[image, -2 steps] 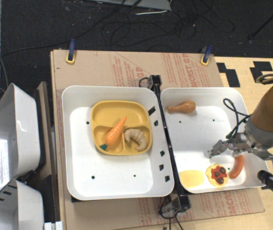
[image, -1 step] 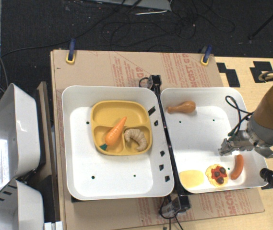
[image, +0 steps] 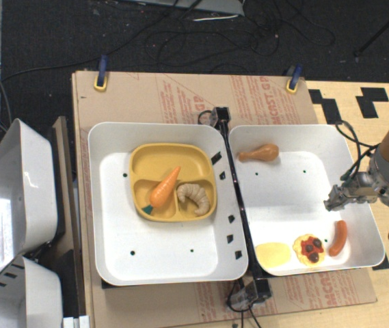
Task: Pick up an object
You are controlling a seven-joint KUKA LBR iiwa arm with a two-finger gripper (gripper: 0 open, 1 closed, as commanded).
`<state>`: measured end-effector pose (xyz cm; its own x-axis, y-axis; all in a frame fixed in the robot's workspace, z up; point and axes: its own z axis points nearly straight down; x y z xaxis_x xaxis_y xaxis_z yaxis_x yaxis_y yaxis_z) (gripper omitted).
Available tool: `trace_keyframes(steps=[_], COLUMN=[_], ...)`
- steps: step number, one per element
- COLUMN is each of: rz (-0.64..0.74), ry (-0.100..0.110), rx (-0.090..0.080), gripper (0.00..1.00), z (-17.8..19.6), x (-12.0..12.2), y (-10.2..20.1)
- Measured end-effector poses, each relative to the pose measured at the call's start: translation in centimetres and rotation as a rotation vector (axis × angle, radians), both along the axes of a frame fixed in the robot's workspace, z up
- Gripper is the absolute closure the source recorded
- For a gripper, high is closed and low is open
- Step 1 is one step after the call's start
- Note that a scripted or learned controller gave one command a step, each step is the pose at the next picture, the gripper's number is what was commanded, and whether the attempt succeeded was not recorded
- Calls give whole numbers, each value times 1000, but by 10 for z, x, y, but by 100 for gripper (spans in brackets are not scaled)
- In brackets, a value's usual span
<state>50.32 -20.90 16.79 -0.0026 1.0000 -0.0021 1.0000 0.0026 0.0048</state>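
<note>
My gripper [image: 333, 202] comes in from the right and hovers over the right side of the right bin [image: 286, 183]. Just below it lies a red-orange sausage [image: 338, 238]. Left of the sausage is a small round pizza piece [image: 310, 248], and beside that a flat yellow disc [image: 273, 254]. A brown drumstick [image: 260, 154] rests near the right bin's far edge. Nothing shows in the gripper's grasp.
The left bin [image: 112, 217] holds a yellow divided plate [image: 146, 159] with an orange carrot [image: 165, 186] and a pale shrimp [image: 195, 197] on it. A black divider [image: 234, 190] runs between the bins. A white box [image: 9, 197] stands at the far left.
</note>
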Motion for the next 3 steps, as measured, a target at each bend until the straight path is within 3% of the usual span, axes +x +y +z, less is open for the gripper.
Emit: trace_keyframes(steps=[1,2,3], rz=[0,-2,6], ry=[-1,6,3], rx=[-1,2,3], gripper=[100,100,100], z=[57,45,57], x=[-8,-8,0], y=[-3,-3,49])
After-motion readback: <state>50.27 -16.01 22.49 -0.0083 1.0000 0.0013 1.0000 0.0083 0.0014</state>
